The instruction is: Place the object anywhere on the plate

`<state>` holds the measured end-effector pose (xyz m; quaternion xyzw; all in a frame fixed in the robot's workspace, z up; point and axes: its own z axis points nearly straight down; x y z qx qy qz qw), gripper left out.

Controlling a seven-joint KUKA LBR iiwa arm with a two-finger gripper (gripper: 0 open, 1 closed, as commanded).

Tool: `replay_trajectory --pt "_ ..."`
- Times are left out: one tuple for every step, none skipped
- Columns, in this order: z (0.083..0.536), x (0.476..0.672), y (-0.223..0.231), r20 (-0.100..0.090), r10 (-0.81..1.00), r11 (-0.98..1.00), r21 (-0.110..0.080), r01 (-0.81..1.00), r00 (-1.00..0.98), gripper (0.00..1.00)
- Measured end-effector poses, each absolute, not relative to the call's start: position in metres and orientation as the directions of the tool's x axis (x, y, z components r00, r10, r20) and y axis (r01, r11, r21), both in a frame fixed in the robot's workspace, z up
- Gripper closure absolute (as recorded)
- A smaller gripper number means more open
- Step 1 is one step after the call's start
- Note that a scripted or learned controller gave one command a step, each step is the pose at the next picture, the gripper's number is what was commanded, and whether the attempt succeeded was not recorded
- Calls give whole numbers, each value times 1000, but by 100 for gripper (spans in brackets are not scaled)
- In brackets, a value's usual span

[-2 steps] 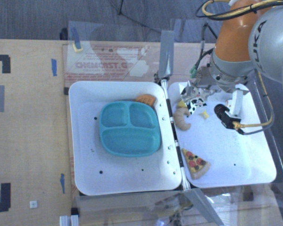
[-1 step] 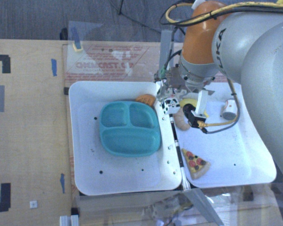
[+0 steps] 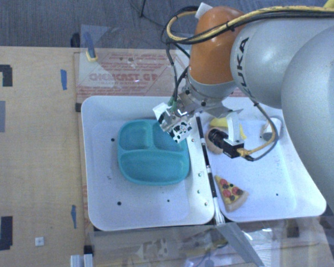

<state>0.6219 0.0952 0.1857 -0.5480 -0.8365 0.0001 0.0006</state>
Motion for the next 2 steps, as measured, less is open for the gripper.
replay_trajectory --pt "184 591 160 1 914 405 -2 914 -405 100" --pt "184 592 160 1 915 404 -1 915 -404 0"
